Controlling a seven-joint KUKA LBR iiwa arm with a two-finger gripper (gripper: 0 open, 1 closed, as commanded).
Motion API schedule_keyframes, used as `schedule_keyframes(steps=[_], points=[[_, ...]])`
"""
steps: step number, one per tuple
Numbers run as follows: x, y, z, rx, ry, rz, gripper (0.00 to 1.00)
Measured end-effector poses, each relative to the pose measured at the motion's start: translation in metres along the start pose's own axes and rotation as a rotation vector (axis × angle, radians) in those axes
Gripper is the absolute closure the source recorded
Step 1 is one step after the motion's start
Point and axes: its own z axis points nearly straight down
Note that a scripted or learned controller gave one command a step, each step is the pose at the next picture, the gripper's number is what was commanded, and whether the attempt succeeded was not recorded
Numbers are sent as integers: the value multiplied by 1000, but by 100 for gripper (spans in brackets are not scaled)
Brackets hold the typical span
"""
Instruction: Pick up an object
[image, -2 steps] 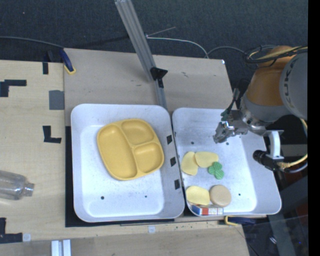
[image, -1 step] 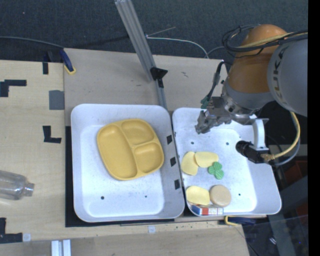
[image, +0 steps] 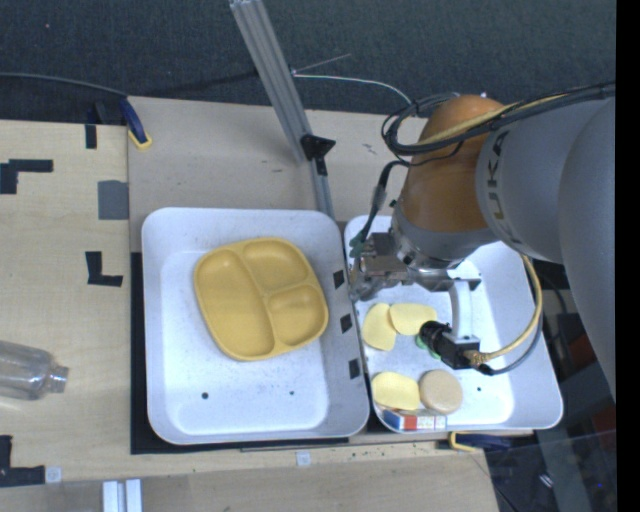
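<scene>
You see the gripper (image: 372, 268) over the white right bin (image: 530, 400), just beside two flat, smooth pale-yellow discs (image: 380, 328). You cannot tell how its jaws stand. A glossy yellow divided plate (image: 262, 297) with rounded corners lies in the left bin (image: 180, 400).

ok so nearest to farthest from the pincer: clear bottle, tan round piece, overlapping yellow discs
1. overlapping yellow discs, right bin, just below the pincer
2. tan round piece, right bin's front
3. clear bottle, bench, far left
</scene>
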Motion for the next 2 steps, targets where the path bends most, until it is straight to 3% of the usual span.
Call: schedule_keyframes(steps=[1, 2], points=[[40, -39, 3, -1, -1, 2, 100], [-38, -38, 29, -1, -5, 13, 100]])
